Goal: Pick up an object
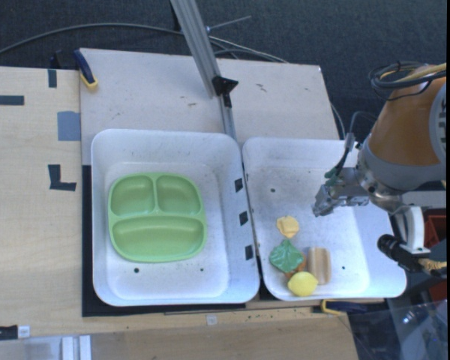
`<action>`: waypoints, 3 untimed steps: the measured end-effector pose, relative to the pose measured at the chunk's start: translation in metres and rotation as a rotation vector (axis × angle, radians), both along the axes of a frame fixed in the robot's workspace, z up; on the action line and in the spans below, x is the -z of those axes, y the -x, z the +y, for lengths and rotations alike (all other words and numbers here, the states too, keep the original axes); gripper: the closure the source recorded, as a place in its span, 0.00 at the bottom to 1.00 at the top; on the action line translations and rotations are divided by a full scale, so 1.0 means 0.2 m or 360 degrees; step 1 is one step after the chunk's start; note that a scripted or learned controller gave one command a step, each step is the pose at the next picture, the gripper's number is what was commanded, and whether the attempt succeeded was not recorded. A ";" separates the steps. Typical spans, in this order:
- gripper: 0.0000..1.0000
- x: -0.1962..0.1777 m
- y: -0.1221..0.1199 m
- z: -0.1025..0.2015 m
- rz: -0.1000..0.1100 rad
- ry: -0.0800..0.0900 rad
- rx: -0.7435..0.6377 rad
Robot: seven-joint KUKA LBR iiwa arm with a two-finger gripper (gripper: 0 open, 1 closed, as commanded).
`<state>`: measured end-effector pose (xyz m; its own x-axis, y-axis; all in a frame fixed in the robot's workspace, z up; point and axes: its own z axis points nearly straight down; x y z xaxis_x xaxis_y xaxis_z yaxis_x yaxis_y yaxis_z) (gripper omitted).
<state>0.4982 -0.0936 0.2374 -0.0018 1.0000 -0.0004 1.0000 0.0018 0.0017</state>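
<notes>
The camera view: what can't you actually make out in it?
- Gripper: too small and blurred to tell how its fingers stand.
- Arm: cut off by the right edge.
- Tan block: its lower left end is hidden behind the lemon.
- Yellow item: too small to identify.
- Green leafy toy: its details are blurred.

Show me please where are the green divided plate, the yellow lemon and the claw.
green divided plate (157,217): camera view, on its middle ridge.
yellow lemon (303,283): camera view, on its middle.
claw (322,203): camera view, between its fingertips.
</notes>
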 end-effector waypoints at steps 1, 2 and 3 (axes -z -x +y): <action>1.00 0.00 -0.09 0.27 0.0005 -0.0004 -0.0008; 1.00 -0.01 -0.18 0.48 0.0004 -0.0003 -0.0008; 1.00 -0.01 -0.27 0.72 0.0004 -0.0003 -0.0008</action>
